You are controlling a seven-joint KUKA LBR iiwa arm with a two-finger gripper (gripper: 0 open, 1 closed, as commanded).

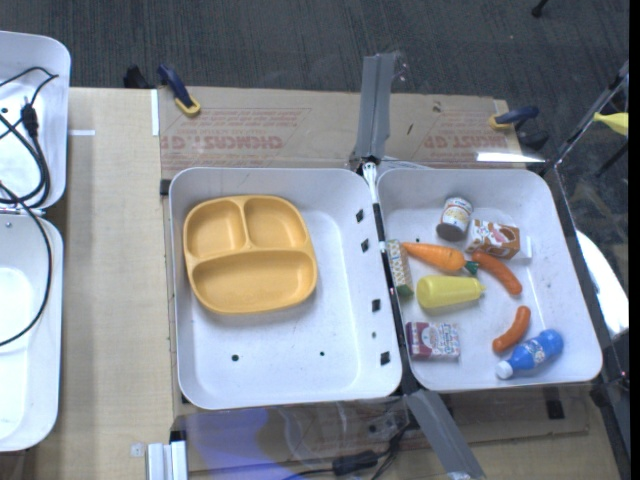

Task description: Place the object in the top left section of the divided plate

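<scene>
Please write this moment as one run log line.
divided plate in left bin | toy foods in right bin | placement not yet done

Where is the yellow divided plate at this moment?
The yellow divided plate lies in the upper part of the left white bin, near its left wall. The toy food items are all in the right bin.

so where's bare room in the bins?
Left bin: bare floor right of and below the yellow divided plate, whose sections hold nothing. Right bin: crowded centre; only its top-left corner is bare.
</scene>
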